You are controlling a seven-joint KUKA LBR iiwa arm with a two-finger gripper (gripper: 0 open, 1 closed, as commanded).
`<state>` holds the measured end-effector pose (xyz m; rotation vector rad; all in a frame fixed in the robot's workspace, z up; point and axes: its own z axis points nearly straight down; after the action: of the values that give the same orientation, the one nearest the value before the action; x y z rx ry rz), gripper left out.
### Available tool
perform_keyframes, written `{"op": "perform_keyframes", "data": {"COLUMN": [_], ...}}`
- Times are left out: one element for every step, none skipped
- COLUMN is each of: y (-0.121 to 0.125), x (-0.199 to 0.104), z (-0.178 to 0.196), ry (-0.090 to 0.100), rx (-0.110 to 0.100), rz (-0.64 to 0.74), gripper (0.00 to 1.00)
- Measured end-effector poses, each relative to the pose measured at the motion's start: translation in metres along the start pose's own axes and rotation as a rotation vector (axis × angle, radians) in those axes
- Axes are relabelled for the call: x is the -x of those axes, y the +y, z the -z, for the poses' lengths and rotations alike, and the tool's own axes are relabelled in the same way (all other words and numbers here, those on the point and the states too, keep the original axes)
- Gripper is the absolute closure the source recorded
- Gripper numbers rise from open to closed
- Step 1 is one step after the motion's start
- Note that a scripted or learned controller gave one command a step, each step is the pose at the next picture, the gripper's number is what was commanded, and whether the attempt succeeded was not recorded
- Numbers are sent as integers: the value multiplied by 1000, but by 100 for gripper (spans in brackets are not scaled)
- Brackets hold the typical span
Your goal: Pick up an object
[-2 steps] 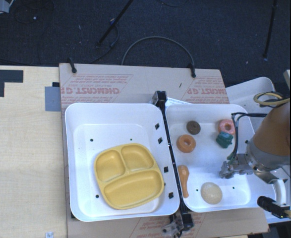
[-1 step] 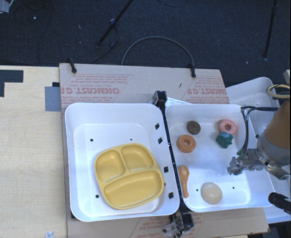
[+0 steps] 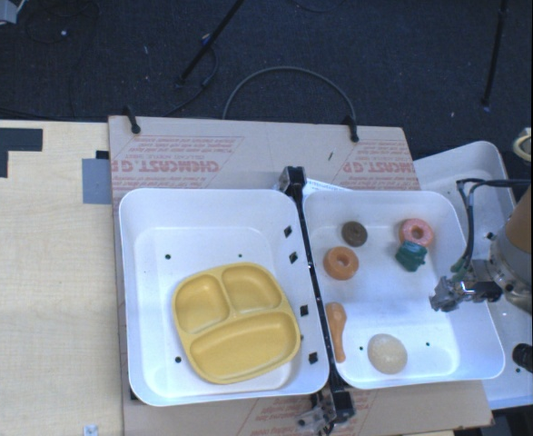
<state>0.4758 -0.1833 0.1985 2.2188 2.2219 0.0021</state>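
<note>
Here we are over the counter, two shallow white bins side by side. The left bin carries a yellow divided plate with three compartments, lying toward its near right part. Over in the right bin the pickings are spread out: a dark brown donut near the back, an orange-brown donut just in front of it and slightly left, a pink donut toward the back right with a small teal object right up against its near side. Along the left wall of that bin lies a tan spoon-shaped piece, and near it, toward the front, a pale cream ball. The arm comes in from the right, and the end effector sits low at the bin's right side, apart from every object, nearest to the teal one and the ball. Whether it is spread or closed, I cannot tell from here; nothing is visibly gripped.
</note>
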Motion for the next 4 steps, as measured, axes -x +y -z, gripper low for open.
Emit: {"op": "perform_keyframes", "data": {"y": [1,13,29,52], "x": [1,-50,-97,-156], "z": [42,48,34,36], "ry": [-1,2,3,2], "rx": [0,-3,-7,-4], "rz": [1,4,3,5], "gripper": [100,100,100,100]}}
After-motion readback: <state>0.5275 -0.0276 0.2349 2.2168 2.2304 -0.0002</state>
